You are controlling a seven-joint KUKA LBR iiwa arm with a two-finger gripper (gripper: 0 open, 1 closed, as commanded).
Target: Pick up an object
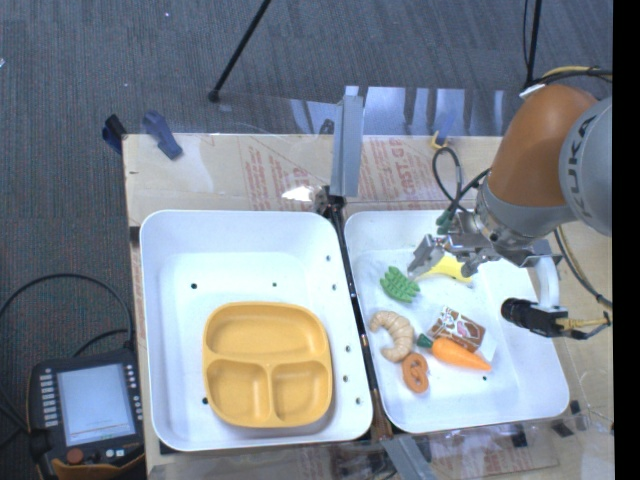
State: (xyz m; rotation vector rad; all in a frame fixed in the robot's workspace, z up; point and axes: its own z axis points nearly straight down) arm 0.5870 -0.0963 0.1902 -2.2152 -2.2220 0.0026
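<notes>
In the right bin (545, 393), nearest the front rim, lies an orange slice (416, 372), and just behind it a carrot (460, 354) points right, with a small brown packet (458, 327) touching its back edge. Left of the packet curls one tan croissant (394, 333). Farther back sits a green comb-like toy (399, 284), and just right of it a yellow banana (450, 269), lying directly under the claw (440, 257). That makes six things in this bin, one of each, bunched in its middle and left half; the right side and the front right corner are bare floor.

The arm (550, 163) comes in from the right, its orange band bulking over the bin's back right corner, the wrist bent down and leftward so the claw hangs low over the banana. Whether its fingers are spread or pressed together cannot be told, as the wrist housing and cables crowd them. A black cylinder (527, 315) juts beside the arm above the bin's right side.

The left bin (165, 268) holds one yellow tray (267, 363) with three compartments, set toward the front; the back half is open. The two bins meet at a narrow seam. Behind them the table (230, 173) shows brown board, with a grey post (348, 148) standing at the seam.
</notes>
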